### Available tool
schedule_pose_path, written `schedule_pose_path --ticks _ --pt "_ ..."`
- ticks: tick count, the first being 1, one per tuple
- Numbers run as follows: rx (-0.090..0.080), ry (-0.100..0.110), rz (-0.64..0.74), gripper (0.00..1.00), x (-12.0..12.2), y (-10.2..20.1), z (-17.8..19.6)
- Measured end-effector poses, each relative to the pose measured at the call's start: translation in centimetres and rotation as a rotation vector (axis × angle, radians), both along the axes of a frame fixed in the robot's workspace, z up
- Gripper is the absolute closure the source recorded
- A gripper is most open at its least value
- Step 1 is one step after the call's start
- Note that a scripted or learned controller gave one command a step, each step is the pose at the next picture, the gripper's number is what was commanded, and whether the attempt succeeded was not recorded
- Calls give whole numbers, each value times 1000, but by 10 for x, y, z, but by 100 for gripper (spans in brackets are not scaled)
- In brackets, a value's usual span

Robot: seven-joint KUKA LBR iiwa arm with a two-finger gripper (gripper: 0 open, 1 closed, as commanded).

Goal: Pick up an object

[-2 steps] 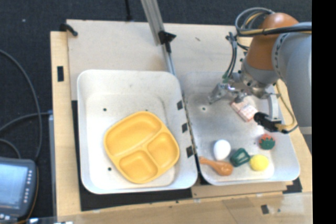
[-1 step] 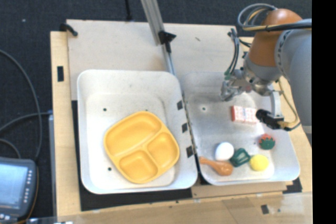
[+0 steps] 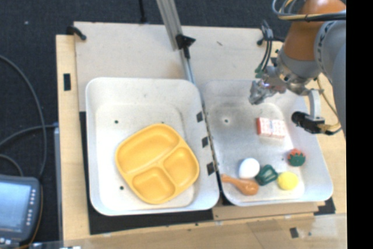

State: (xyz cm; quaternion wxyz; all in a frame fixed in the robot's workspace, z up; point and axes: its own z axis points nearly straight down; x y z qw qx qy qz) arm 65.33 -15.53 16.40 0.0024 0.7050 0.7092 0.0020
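We saw the arm (image 3: 312, 38) reach in from the right, its gripper (image 3: 259, 92) hanging over the far part of the right bin (image 3: 233, 119), above bare white floor and apart from every object; whether its jaws stood open or closed we could not tell, since the fingertips were too small and dark to read, and nothing showed between them. Nearest to it lay a small pink-and-white box (image 3: 271, 127), just toward the near side. Farther down the bin sat a white ball (image 3: 249, 168), a dark green piece (image 3: 267, 175), a yellow ball (image 3: 287, 181), an orange spoon-shaped piece (image 3: 240, 183) and a small red-and-green item (image 3: 296, 157). In the left bin (image 3: 116, 96) lay a yellow divided plate (image 3: 156, 162).
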Motion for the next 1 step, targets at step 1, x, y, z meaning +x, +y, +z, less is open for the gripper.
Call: schedule_pose_path --ticks 1 --pt "-1 -2 -1 100 12 0 58"
